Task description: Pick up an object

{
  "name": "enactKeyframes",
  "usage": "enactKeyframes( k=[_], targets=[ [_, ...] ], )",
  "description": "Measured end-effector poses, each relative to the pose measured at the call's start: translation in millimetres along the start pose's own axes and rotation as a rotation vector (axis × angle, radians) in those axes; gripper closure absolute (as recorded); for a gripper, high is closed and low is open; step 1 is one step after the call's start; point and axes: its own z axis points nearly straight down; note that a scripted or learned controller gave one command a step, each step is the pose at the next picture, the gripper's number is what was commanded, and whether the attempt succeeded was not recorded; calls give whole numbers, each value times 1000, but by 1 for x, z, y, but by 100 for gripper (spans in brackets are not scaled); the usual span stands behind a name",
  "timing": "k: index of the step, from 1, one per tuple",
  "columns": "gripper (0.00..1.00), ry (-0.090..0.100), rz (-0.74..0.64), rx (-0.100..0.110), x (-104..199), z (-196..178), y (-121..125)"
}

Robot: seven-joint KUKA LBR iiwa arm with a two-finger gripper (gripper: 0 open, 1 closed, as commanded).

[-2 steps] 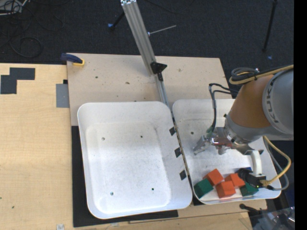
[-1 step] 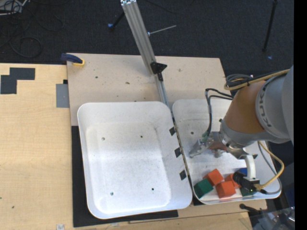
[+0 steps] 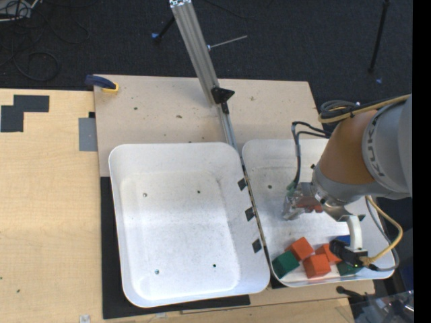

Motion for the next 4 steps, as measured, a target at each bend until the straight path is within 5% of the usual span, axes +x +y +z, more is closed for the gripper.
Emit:
enactKeyframes(
  k=[2,4],
  targets=[
    [100,-4,-12,-6,-2,-109,-2],
    [100,-2,-16,-1,83,-119,-9]
  ],
)
